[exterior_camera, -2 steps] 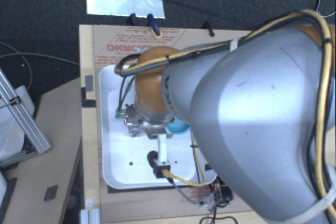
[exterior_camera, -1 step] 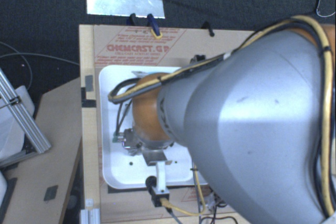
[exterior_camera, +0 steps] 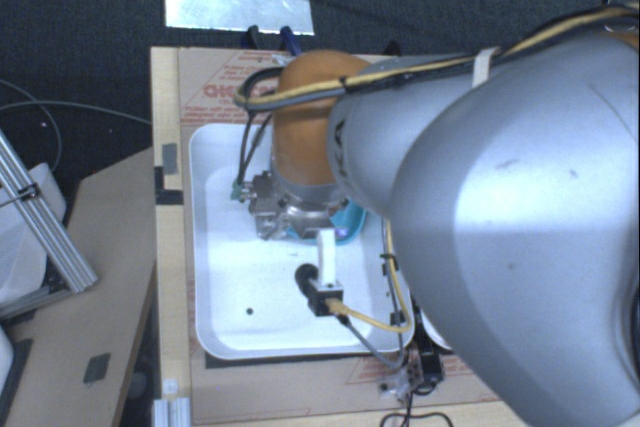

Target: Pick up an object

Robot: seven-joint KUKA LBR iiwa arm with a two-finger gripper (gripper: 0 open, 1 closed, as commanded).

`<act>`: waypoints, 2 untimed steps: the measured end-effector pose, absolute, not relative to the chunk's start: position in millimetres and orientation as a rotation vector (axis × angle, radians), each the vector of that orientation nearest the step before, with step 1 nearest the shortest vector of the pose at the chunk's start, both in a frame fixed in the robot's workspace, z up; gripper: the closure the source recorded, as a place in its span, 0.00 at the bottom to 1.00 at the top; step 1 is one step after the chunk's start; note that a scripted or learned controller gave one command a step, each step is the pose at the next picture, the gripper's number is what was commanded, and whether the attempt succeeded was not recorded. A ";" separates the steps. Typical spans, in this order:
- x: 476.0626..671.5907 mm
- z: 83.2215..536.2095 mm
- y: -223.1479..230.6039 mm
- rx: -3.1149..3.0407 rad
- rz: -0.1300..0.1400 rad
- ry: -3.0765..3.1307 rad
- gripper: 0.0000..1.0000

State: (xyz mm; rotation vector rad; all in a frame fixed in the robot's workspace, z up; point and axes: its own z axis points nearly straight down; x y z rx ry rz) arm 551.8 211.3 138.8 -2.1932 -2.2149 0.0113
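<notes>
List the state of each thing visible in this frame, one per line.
Arm: reaching down into the left bin, hiding most of its middle.
Gripper: low inside the bin, fingers hidden.
Left bin: flat on the bench, floor partly bare.
Blue object: in the bin beside the wrist, mostly hidden.

White bin [exterior_camera: 225, 315]: arm [exterior_camera: 480, 195] over its far right corner; blue object [exterior_camera: 350, 220] beneath the wrist.
</notes>
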 end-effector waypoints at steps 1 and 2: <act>530.3 319.7 237.5 -2.214 -0.028 -2.234 1.00; 548.6 481.1 168.1 -2.233 -0.028 -2.225 1.00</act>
